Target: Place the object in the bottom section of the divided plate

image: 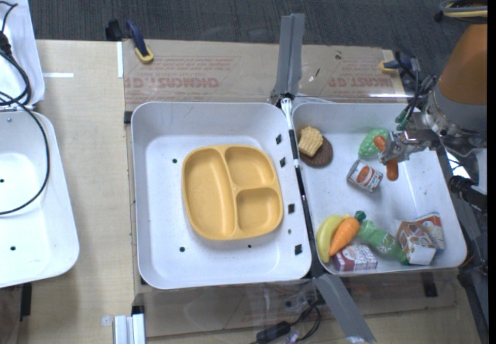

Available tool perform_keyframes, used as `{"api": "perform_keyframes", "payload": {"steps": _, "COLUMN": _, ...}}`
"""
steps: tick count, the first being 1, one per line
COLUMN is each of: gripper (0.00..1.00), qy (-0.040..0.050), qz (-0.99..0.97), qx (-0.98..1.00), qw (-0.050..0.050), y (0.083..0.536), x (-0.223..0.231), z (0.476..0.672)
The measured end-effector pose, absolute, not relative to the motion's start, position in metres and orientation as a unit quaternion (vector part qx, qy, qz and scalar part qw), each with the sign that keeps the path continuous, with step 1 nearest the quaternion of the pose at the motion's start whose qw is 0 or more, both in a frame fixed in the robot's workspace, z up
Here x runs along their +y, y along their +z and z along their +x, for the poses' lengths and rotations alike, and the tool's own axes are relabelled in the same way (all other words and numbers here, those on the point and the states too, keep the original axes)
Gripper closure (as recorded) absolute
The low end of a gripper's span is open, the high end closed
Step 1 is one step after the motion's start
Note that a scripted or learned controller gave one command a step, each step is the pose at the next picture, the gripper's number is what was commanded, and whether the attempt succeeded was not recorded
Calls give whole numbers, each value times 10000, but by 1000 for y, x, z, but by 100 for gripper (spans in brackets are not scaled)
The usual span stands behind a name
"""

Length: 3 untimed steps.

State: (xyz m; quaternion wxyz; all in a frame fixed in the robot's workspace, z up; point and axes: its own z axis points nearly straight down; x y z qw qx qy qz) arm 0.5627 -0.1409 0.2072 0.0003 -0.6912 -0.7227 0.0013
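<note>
Camera view is showing the yellow divided plate (232, 192) lying in the left bin (155, 203), its sections bare. Farther back, over the right bin (434, 187), the jaws (394, 150) are hanging above a small orange-red piece (392, 170); whether they are gripping it, I cannot tell. The plate is lying well to the left.

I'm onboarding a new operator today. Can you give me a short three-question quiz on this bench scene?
1. True or false: the yellow divided plate lies in the left bin.
2. Which lies against the banana? A) carrot B) can C) cookie
3. How many sections does the plate have?

Key: 1 true; 2 A; 3 three.
</note>
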Motion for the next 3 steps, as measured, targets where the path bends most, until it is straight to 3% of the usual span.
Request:
{"api": "perform_keyframes", "payload": {"steps": 2, "gripper": 100, "qy": 20, "qz": -7466, "qx": -6652, "qw": 12, "y": 190, "x": -7, "z": 573}}
{"api": "perform_keyframes", "payload": {"steps": 3, "gripper": 100, "qy": 16, "qz": -7059, "qx": -7083, "qw": 6, "y": 238, "x": 52, "z": 534}}
